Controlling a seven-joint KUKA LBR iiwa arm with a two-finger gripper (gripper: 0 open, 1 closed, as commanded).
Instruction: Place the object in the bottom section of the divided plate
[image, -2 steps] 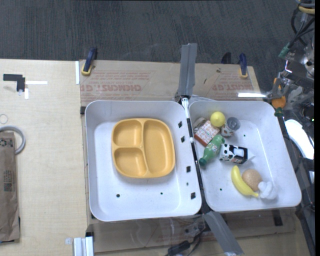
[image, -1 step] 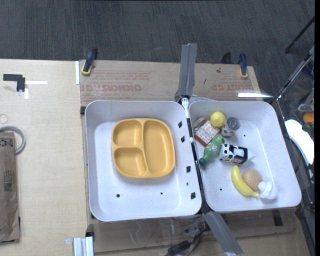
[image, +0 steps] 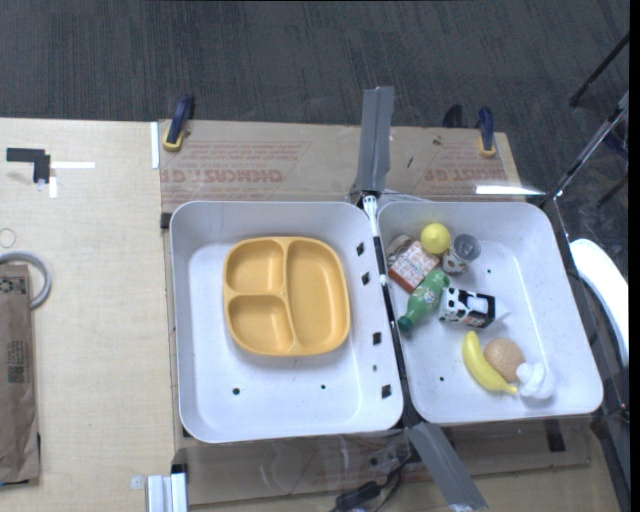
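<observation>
Camera view, looking down at a slant, takes in two shallow white bins set side by side on the bench. In the left bin (image: 200, 400) a yellow divided plate (image: 287, 296) lies flat, with two small sections on its left side and one long section on its right; nothing is seen resting in any of them. In the right bin (image: 560, 300) a loose cluster of objects is gathered. A yellow lemon (image: 435, 238) lies near the top, just beside a small metal can (image: 463, 250). Against the dividing wall a red-and-white packet (image: 411, 266) is seen, with a green bottle (image: 422, 299) lying tilted just below it. A black-and-white carton (image: 467, 308) lies on its side, touching the bottle's upper end. Lower in the bin a banana (image: 482, 364) curves around a brown round bread roll (image: 505, 357), and a small white object (image: 534, 379) rests beside the roll. Which of these is meant for the plate cannot be told; all lie well apart from the plate, across the wall between the bins. How the gripper stands, open or closed, cannot be told from this view.
</observation>
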